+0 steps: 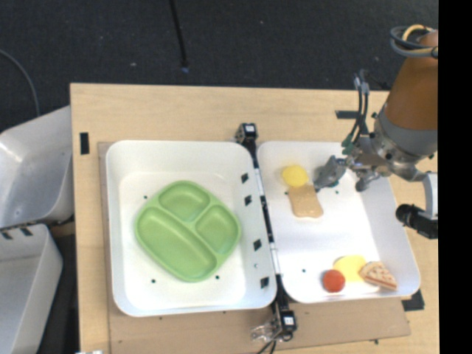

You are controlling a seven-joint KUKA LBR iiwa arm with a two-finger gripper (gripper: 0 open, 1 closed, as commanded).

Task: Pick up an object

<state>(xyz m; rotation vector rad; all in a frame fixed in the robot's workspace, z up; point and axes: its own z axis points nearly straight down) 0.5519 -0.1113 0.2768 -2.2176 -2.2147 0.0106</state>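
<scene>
The wooden bench (pixel 88 198) carries two white bins. The left bin (pixel 122 271) holds a green divided plate (pixel 187 229). The right bin (pixel 383 227) holds a tan bread slice (pixel 304 201) touching a yellow round piece (pixel 294 175) at its far end, and, near the front, a pizza slice (pixel 379 275), a yellow disc (pixel 349 264) and a red tomato (pixel 334 280). The end effector (pixel 344 174) hangs over the right bin's far part, just right of the bread slice, fingers spread wide with nothing between them.
</scene>
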